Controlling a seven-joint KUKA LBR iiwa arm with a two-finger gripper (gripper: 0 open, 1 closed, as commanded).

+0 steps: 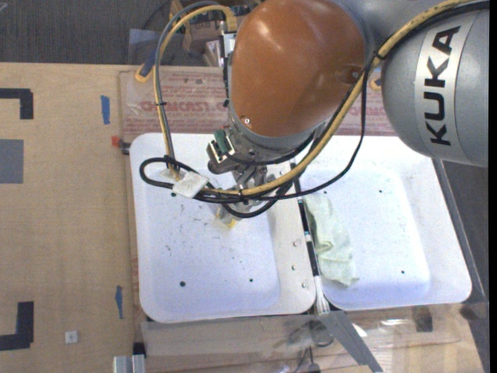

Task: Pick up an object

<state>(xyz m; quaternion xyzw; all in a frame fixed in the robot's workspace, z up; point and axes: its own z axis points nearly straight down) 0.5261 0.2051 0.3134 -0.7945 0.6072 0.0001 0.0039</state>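
My gripper (235, 195) hangs low over the upper middle of the left white bin (202, 274), mostly hidden under the orange wrist band (295, 61) and a loop of cables (167, 169). A small yellowish piece (225, 221) shows just below the gripper on the bin floor; whether they touch I cannot tell. A crumpled pale green cloth (330, 239) lies in the right bin (396, 231), against its left wall.
A white tag (189, 183) dangles from the cables at the gripper's left. The ridge between the bins (299, 263) runs just right of the gripper. Wooden bench top (62, 208) spreads to the left, with blue tape marks (105, 109).
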